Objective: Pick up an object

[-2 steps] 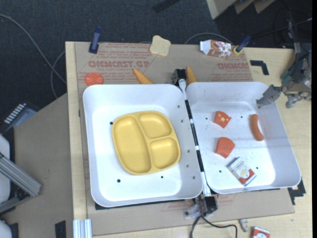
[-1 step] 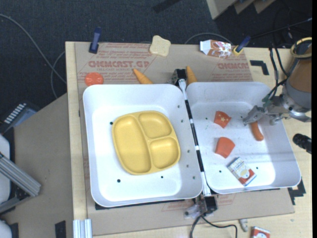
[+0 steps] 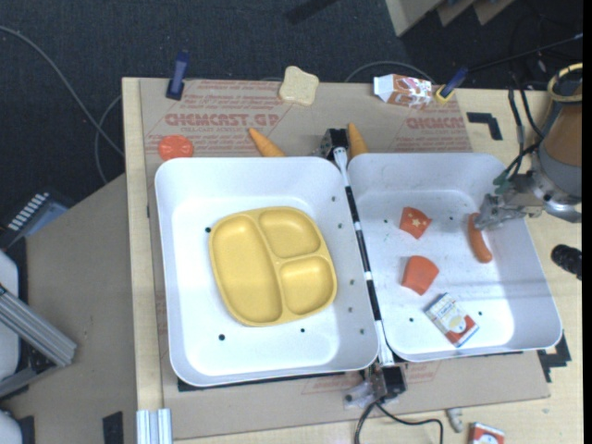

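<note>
At the frame's right, the tool (image 3: 492, 213), whose grip state cannot be told, is hovering over the sausage (image 3: 479, 240), needing descent and closure next.

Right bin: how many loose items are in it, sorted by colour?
Right bin, by colour:
Orange-red blocks: 2, one upper and one lower
Orange-red sausage-shaped piece: 1, beside the gripper
White and red small packet: 1
Total: 4

Robotics lab: bench (image 3: 231, 118), white bins (image 3: 185, 340), cables (image 3: 55, 72).
</note>
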